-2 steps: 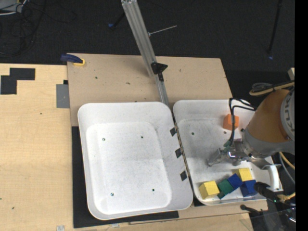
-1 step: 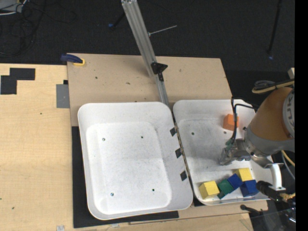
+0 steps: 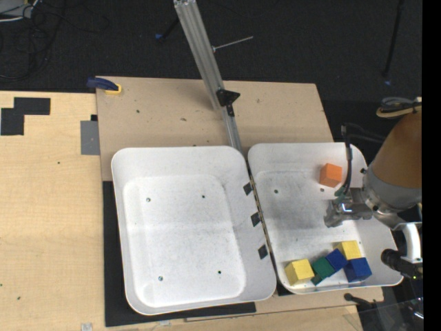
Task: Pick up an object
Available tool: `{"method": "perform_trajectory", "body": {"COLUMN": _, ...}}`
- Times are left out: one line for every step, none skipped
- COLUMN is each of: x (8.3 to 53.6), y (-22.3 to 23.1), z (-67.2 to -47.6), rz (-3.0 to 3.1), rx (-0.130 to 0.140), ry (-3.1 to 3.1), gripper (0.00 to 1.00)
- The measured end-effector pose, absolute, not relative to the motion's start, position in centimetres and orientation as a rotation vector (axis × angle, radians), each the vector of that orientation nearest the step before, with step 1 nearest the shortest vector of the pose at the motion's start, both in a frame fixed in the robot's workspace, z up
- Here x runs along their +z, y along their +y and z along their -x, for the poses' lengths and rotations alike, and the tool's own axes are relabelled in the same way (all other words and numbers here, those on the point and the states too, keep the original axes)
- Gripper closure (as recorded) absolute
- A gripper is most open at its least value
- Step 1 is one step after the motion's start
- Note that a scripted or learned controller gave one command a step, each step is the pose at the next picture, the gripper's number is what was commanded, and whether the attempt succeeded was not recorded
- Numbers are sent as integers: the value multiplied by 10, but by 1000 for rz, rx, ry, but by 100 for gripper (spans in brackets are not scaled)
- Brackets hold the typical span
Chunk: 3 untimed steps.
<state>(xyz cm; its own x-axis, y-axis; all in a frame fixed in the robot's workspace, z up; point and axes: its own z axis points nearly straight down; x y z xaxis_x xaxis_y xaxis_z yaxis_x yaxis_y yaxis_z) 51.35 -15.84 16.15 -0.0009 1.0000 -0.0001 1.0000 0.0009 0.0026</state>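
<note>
Your jaws [image 3: 335, 216] sit low over the right bin [image 3: 289, 178], near its right wall, and from this slant you cannot tell how far apart they stand or whether anything is between them.

Nearest the camera, below the jaws along the bin's front rim, you have a cluster of blocks. A yellow cube [image 3: 299, 271] lies furthest to the jaws' lower left. Just beside it is a green block [image 3: 322, 270], tilted, with its long axis running diagonally up toward the right. A blue block [image 3: 337, 258] touches the green one's upper end. A second blue block [image 3: 357, 270] sits at the cluster's right end, and a small yellow block [image 3: 350, 249] lies just above it, closest to the jaws, almost straight below them.

Farther back, above the jaws and apart from them, an orange cube [image 3: 331, 174] stands alone, squarely set on the bin floor.

The left bin [image 3: 179, 229] lies well to the jaws' left, on the counter [image 3: 48, 212].
</note>
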Motion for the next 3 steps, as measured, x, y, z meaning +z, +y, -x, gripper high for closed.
{"method": "perform_trajectory", "body": {"x": 224, "y": -165, "z": -515, "rz": -2218, "rx": 3, "ry": 2219, "gripper": 100}}
{"method": "perform_trajectory", "body": {"x": 238, "y": -166, "z": -515, "rz": -2220, "rx": 0, "ry": 2223, "gripper": 100}}
{"method": "perform_trajectory", "body": {"x": 228, "y": -110, "z": -507, "rz": -2221, "rx": -1, "ry": 2230, "gripper": 100}}
